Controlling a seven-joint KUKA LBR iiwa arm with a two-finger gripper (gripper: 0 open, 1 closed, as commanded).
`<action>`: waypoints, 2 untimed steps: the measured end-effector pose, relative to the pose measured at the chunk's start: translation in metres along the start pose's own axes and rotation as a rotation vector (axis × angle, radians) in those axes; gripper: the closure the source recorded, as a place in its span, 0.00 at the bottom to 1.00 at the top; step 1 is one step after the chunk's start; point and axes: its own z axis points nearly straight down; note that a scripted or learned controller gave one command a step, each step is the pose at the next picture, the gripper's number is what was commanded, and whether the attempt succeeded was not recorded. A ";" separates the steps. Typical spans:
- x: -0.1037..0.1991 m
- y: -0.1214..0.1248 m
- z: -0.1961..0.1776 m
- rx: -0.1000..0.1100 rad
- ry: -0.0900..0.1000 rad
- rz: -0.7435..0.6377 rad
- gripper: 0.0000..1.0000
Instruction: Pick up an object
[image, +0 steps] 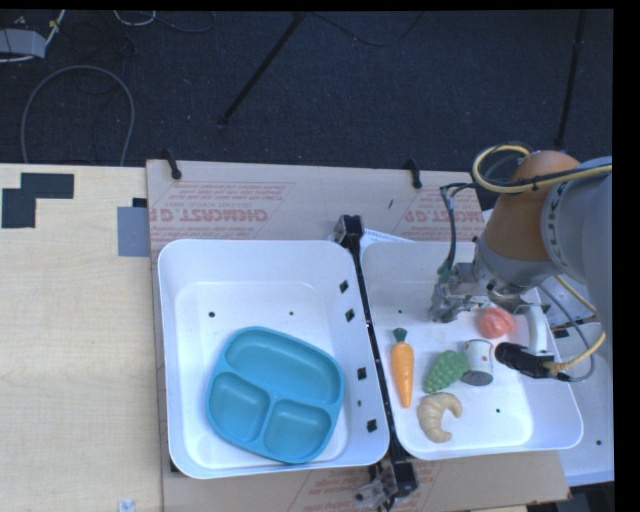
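In the right bin lie an orange carrot, a green bunch of grapes or broccoli, a tan croissant, a pink round object and a small grey-and-white can. My gripper hangs low over the bin's upper middle, just left of the pink object and above the green piece. Nothing shows between its dark fingers, and their spacing is too small to read.
The left bin holds a blue divided plate. A black divider separates the two bins. The arm's orange band and grey body cover the right bin's upper right corner. Cables loop near the wrist.
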 end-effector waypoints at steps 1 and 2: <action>-0.007 0.001 -0.062 -0.008 -0.002 0.004 1.00; -0.005 0.010 -0.121 -0.010 -0.002 -0.005 1.00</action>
